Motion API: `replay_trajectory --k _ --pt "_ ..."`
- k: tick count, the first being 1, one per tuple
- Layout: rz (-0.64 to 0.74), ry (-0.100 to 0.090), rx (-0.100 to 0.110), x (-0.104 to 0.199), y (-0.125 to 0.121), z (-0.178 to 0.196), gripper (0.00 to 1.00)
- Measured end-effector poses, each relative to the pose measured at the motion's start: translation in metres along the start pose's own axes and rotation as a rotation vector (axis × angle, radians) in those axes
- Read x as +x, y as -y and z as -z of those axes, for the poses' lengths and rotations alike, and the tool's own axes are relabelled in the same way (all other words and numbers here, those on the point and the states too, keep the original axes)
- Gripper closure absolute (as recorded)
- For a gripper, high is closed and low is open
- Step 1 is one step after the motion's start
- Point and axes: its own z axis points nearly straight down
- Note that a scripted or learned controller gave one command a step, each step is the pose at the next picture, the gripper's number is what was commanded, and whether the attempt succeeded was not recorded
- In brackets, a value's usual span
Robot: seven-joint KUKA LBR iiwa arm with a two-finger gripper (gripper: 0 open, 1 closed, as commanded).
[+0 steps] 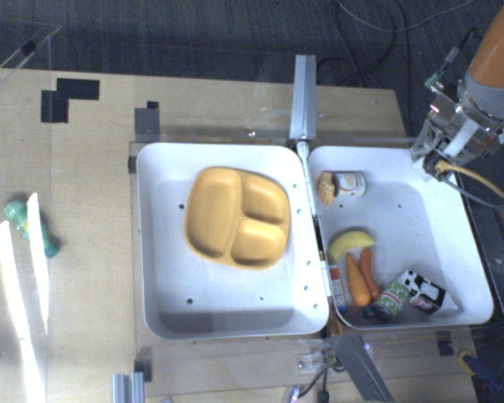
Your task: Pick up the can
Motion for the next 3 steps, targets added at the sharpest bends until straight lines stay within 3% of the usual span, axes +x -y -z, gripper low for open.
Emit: replay_trajectory --k 1,2,3 --pt "-0.036 -0.001 0.0 0.053 0.028 0.011 1.0" --pt "-0.247 -0.002 -0.001 0.063 0.052 0.104 1.0" --pt "-0.004 0.0 0.003 0.037 0.092 -0.041 1.0"
